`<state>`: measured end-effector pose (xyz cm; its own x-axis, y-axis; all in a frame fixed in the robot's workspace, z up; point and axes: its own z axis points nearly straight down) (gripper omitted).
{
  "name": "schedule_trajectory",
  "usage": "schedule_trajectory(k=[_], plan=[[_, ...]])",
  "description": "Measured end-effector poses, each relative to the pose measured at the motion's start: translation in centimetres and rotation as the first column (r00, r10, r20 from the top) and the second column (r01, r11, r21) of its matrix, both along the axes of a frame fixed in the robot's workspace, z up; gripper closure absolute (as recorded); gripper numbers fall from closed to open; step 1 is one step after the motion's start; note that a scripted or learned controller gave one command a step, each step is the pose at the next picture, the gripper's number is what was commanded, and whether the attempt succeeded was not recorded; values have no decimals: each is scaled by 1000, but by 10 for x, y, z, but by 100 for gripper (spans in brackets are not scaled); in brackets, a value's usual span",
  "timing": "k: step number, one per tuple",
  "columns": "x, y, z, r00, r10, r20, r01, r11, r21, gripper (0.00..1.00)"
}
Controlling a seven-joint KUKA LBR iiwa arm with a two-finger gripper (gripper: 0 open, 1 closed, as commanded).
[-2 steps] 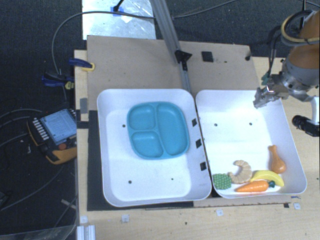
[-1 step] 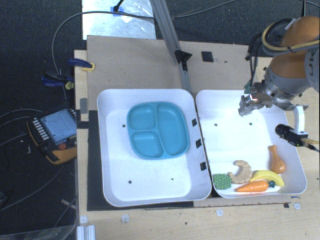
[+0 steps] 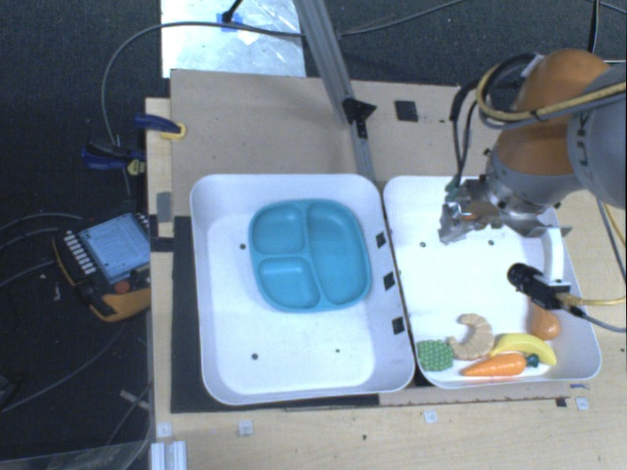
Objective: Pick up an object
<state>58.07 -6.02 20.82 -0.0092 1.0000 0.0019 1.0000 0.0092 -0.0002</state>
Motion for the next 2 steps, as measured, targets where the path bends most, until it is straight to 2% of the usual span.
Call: schedule_trajectory(k=[1, 2], plan=[[-9, 60, 6, 1000, 2, 0, -2, 1000, 1, 100], [-28, 103, 1, 1000, 0, -1, 0, 1000, 0, 100]])
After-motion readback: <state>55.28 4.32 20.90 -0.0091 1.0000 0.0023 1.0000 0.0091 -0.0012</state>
